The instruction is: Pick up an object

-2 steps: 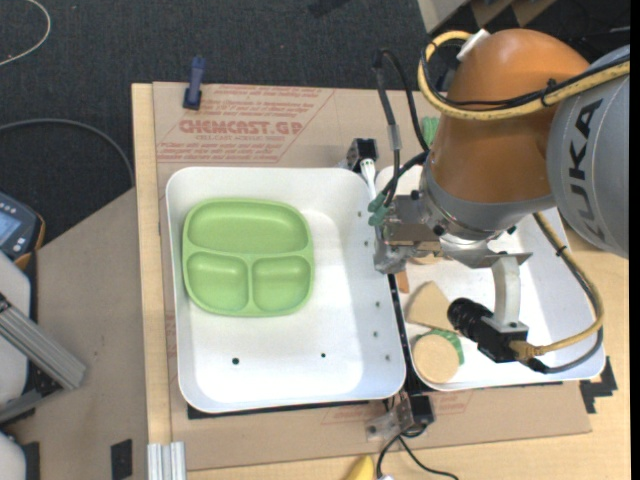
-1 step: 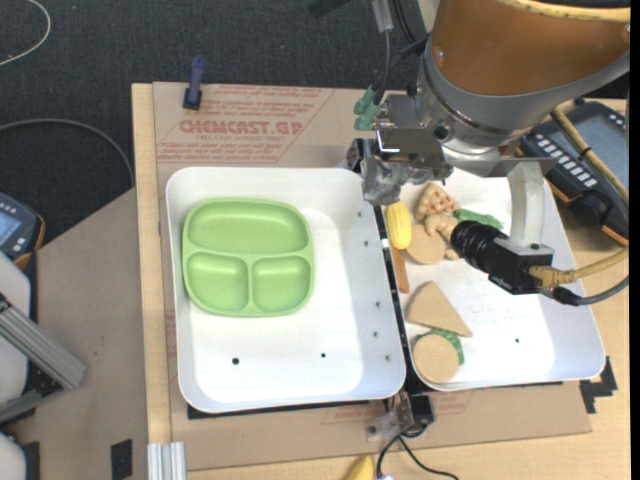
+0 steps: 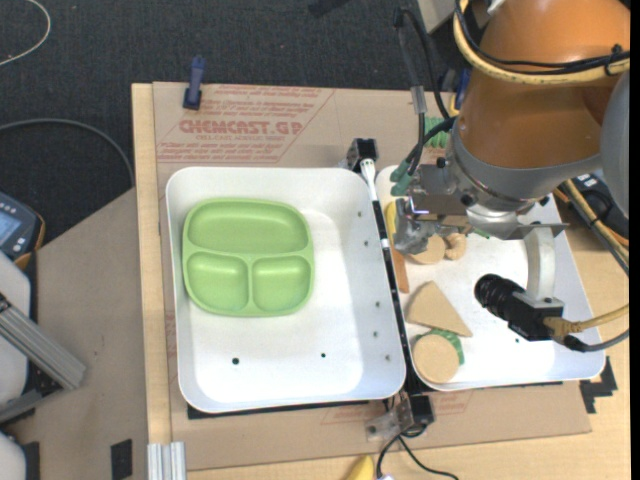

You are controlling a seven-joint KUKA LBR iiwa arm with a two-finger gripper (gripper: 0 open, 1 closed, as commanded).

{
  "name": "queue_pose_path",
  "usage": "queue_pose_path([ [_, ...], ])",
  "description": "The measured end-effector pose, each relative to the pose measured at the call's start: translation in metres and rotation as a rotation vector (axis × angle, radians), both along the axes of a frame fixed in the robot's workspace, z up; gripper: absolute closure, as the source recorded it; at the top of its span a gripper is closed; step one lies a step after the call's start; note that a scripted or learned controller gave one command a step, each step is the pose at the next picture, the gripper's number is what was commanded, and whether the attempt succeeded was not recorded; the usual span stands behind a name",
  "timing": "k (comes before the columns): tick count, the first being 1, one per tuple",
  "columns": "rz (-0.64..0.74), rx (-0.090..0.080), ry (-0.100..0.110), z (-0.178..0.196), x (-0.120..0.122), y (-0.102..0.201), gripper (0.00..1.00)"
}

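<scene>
Cardboard (image 3: 250,123) under green-tray bin (image 3: 340,368); dk floor (image 3: 120,18) beyond.

A pale green, three-compartment plastic plate (image 3: 247,257) is seen lying flat in the left shallow white bin (image 3: 300,373). To the right of the plate, the right shallow white bin (image 3: 565,366) is overhung by the grey-and-orange arm (image 3: 540,78), whose gripper (image 3: 422,230) is lowered at the bin's plate-side wall. Right of the plate and nearer the camera, a tan wedge-shaped piece (image 3: 435,310) is laid, with a round tan disc edged in green (image 3: 436,357) just in front of it. Behind the plate, a blue clip (image 3: 193,83) is fixed to the brown printed board (image 3: 240,128).
</scene>
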State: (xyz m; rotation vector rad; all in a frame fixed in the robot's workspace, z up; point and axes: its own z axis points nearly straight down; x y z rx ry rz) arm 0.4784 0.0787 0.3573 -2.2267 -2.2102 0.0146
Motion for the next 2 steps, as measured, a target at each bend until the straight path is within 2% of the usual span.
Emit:
queue_pose_path([
  [1,0.002,0.003,-0.004,-0.032,0.005,-0.035,1.0],
  [2,0.014,0.006,-0.015,0.01,0.003,0.015,1.0],
])
